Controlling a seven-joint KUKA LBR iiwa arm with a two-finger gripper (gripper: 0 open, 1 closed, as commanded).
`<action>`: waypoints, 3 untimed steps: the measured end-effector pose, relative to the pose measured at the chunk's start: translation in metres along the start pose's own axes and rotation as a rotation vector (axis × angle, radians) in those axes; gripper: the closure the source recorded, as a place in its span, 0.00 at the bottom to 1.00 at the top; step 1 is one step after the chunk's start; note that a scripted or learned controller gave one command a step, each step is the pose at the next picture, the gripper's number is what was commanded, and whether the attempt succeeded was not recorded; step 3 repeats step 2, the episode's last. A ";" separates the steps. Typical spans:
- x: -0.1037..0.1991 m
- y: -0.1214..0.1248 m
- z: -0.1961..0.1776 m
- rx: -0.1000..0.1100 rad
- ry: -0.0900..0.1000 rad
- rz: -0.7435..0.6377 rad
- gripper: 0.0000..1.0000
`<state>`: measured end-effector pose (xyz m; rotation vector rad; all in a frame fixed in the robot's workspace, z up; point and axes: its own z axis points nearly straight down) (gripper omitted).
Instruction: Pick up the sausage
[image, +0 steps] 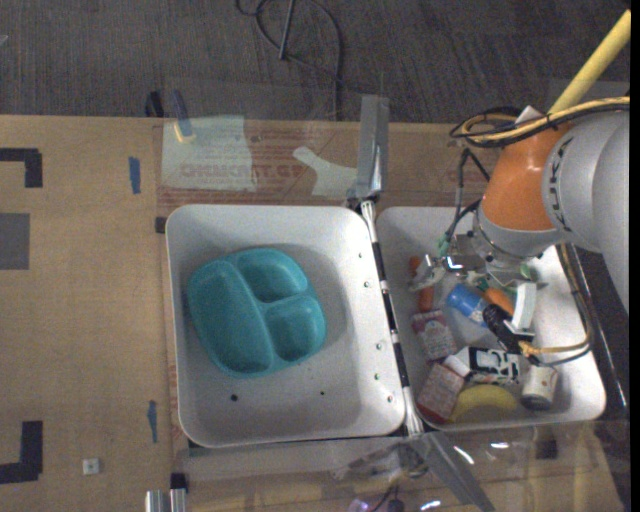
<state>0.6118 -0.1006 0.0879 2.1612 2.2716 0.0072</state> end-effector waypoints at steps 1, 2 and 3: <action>-0.004 0.001 -0.012 -0.005 -0.005 0.006 1.00; 0.057 0.011 -0.125 0.005 0.001 -0.057 1.00; 0.057 0.011 -0.125 0.005 0.001 -0.057 1.00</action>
